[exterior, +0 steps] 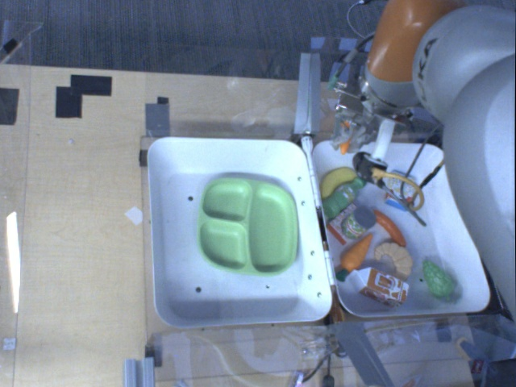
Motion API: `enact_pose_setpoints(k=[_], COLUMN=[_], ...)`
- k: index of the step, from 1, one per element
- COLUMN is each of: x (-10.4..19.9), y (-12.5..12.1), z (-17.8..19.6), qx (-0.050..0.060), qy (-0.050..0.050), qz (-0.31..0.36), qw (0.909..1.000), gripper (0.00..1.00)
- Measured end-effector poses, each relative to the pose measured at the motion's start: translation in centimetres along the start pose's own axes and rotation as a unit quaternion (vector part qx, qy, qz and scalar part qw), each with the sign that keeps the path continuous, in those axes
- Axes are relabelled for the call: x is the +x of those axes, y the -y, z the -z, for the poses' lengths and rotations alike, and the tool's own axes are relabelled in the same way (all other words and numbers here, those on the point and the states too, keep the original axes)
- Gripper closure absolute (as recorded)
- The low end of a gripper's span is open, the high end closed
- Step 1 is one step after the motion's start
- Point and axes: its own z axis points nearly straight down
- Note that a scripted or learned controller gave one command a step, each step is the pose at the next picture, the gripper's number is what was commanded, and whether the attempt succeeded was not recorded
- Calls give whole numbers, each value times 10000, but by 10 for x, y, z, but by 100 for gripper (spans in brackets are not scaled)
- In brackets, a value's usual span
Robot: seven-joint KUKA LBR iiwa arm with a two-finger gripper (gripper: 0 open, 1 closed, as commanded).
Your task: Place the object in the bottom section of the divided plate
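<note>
A green divided plate (248,224) lies in the middle of the left white bin (173,297); it has two small sections on its left and one long section on its right, all bare. My gripper (363,139) hangs below the orange band over the far left corner of the right bin (468,297). It is just above a yellow banana (337,180). A tangle of metal parts and cables hides its tip, and I see nothing clearly held.
The right bin holds several toy foods: a green bottle (343,197), an orange carrot (356,253), a red-orange piece (390,228), a biscuit (393,257), a green lump (439,280) and a small carton (383,288). The arm's grey body covers that bin's right side.
</note>
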Motion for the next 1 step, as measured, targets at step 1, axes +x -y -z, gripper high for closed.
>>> enact_pose_setpoints(k=[1], x=[66], y=[55], z=[-28], qx=[26], qy=[-5], qz=[376], qw=[9993], gripper=[100])
